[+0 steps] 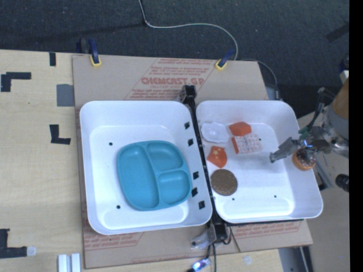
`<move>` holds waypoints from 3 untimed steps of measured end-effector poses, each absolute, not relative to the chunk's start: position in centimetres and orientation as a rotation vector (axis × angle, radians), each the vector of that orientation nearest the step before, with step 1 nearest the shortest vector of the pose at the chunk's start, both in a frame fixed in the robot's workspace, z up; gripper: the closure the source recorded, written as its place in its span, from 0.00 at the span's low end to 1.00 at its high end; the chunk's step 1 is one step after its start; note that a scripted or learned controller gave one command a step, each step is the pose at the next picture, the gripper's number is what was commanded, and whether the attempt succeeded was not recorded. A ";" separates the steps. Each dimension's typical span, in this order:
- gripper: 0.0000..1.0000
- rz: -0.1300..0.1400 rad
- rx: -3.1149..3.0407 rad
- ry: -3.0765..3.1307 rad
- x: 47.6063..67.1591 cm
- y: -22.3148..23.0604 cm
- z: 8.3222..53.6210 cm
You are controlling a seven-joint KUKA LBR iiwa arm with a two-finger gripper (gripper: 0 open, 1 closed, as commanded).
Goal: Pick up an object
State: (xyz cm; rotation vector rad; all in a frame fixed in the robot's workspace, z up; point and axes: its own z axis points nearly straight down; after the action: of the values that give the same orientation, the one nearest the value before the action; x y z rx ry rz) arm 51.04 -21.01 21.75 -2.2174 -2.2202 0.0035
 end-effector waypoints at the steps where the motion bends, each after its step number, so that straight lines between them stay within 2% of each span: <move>1: 0.00 0.006 -2.216 -2.219 51.7 -20.5 16.9; 2: 0.00 0.007 -2.214 -2.218 52.1 -19.7 11.8; 3: 0.00 -0.002 -2.217 -2.223 52.3 -19.6 8.7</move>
State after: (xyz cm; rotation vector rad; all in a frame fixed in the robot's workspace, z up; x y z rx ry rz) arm 52.31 -19.59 8.73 -2.2171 -2.2231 -0.0019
